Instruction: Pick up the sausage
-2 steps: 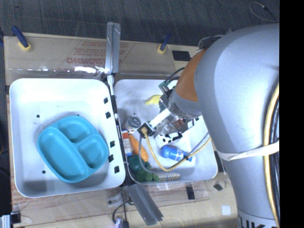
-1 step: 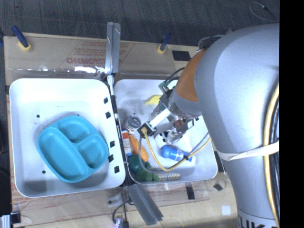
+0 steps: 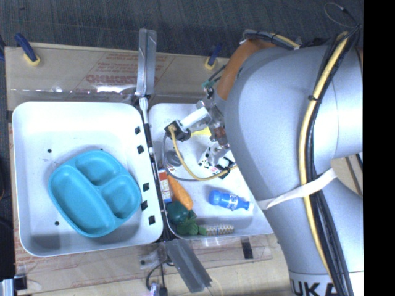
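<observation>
1. We see two white bins side by side; the left bin (image 3: pixel 31 165) holds a blue divided plate (image 3: pixel 94 193), lying towards its lower half.
2. The grey arm (image 3: pixel 290 134) reaches in from the right and covers much of the right bin (image 3: pixel 185 113); its orange band (image 3: pixel 234 66) shows near the top of that bin.
3. The gripper (image 3: pixel 213 156) hangs over the upper middle of the right bin, with a yellow cable (image 3: pixel 185 168) looping beside it; we cannot tell how it is set, nor whether it holds anything.
4. We cannot pick out the sausage for certain; the likeliest thing is a small brownish ridged piece (image 3: pixel 216 229) at the lower edge of the right bin, just right of a dark green toy (image 3: pixel 181 217).
5. An orange carrot (image 3: pixel 180 192) lies above the green toy, near the bin's left wall; a blue bottle (image 3: pixel 227 200) lies on its side to the right of the carrot, apart from it and below the gripper.
</observation>
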Controlling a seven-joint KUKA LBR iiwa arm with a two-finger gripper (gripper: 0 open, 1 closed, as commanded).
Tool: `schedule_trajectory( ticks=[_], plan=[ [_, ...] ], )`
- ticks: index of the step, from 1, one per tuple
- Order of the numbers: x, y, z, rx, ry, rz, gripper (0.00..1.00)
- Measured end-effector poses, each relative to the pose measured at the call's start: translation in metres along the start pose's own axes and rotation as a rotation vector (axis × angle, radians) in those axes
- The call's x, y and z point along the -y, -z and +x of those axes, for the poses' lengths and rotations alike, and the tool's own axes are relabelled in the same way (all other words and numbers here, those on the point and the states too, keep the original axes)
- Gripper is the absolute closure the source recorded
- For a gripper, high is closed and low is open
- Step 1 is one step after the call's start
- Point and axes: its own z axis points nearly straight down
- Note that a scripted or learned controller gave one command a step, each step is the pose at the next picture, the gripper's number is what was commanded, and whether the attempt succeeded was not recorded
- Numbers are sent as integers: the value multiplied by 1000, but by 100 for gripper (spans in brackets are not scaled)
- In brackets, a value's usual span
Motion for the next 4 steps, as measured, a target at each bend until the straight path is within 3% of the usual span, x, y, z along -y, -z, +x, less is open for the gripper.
schedule_trajectory(
  ticks=[1,2,3,4],
  plan=[
    [37,7,-70,19,-101,13,0],
    [4,-15,-19,19,-97,12,0],
    [-4,14,11,17,-91,11,0],
    [29,-15,-79,20,-52,13,0]
  ],
)
